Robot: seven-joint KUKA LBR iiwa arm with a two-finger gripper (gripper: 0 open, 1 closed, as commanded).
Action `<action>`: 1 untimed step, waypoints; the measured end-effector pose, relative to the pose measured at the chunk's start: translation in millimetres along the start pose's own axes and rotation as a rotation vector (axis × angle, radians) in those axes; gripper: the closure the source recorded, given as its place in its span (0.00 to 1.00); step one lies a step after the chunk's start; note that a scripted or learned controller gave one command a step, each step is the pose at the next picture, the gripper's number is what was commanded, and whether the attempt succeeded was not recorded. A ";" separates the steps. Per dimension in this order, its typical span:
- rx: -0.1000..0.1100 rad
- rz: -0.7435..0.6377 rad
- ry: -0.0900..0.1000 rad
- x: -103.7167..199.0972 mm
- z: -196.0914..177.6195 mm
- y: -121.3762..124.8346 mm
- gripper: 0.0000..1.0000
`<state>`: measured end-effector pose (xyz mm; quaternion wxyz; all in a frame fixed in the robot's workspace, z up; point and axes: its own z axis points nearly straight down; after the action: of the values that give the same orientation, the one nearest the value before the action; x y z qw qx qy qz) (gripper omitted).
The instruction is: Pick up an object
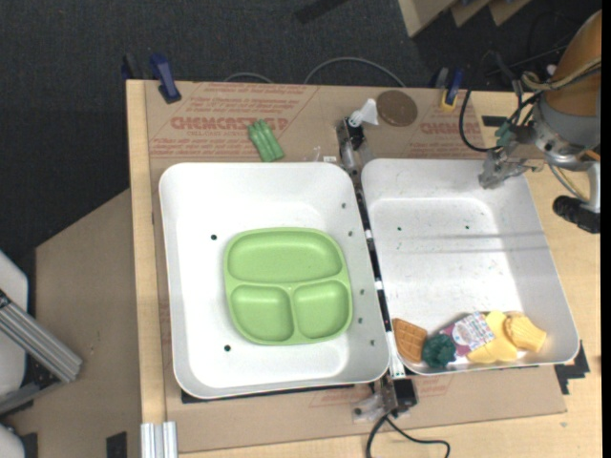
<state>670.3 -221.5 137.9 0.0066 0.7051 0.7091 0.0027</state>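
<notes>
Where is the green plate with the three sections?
The green plate lies in the middle of the left bin, across the divider from the toy food pile in the right bin's near corner.

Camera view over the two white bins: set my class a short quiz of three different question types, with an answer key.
1. True or false: the green divided plate lies in the left bin.
2. Multiple choice: where in the right bin is the pile of small toy foods? A) far edge B) middle C) near edge
3. Fill in: the plate has ___ compartments.

Key
1. True.
2. C. The pile, with a waffle piece and a dark green item, sits along the near edge, while the pincer hangs over the far right corner, apart from it.
3. Three: one wide, two smaller.
</notes>
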 end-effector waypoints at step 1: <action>0.021 0.008 0.008 12.1 49.7 -65.0 1.00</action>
<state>605.9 -210.0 87.2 -0.0039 0.7078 0.7064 -0.0019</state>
